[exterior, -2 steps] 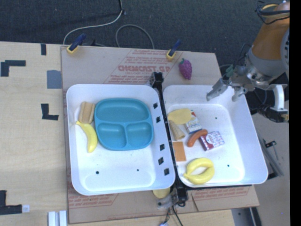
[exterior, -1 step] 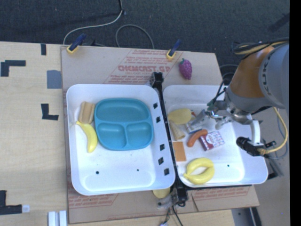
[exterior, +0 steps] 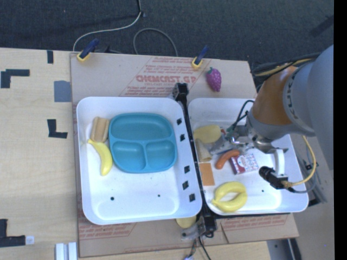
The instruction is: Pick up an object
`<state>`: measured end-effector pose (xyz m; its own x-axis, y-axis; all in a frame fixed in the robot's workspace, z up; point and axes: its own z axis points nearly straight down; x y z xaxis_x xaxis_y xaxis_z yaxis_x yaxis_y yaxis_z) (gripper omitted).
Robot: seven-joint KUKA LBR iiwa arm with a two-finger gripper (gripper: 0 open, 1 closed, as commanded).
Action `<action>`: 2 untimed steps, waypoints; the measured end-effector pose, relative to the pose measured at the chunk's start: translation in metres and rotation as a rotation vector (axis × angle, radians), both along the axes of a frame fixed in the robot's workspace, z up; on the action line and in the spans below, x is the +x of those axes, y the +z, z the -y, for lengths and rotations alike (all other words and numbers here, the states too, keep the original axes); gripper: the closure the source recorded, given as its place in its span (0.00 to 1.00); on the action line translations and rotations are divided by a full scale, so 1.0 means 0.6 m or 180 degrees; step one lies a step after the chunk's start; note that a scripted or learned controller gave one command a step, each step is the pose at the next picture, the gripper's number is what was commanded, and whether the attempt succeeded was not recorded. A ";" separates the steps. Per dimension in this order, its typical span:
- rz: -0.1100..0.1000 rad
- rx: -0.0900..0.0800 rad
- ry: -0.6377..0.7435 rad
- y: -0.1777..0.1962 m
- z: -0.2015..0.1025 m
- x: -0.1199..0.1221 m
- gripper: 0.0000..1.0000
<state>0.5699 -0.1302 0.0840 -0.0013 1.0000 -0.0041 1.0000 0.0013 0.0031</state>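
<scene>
My gripper (exterior: pixel 232 138) is down inside the right bin (exterior: pixel 282 199), reaching in from the right under the orange-banded wrist. It hangs just above an orange sausage (exterior: pixel 226 158) and beside a pale yellow round piece (exterior: pixel 207 133). A red and white packet (exterior: pixel 245 163) lies right of the sausage. An orange flat slice (exterior: pixel 206 173) rests near the bin's left wall. A yellow curved fruit (exterior: pixel 230 195) sits at the bin's front. The arm hides the gripper's tip.
The left bin (exterior: pixel 135 207) holds a blue divided plate (exterior: pixel 143 143), a banana (exterior: pixel 103 157) and a tan bread piece (exterior: pixel 99 128). Purple grapes (exterior: pixel 214 79) lie on the cardboard behind the right bin. A black divider (exterior: pixel 187 145) separates the bins.
</scene>
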 end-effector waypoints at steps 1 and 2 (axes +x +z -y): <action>0.0009 0.0010 0.0015 0.003 -0.064 0.117 0.00; -0.0007 0.0012 0.0005 0.002 -0.058 0.147 0.00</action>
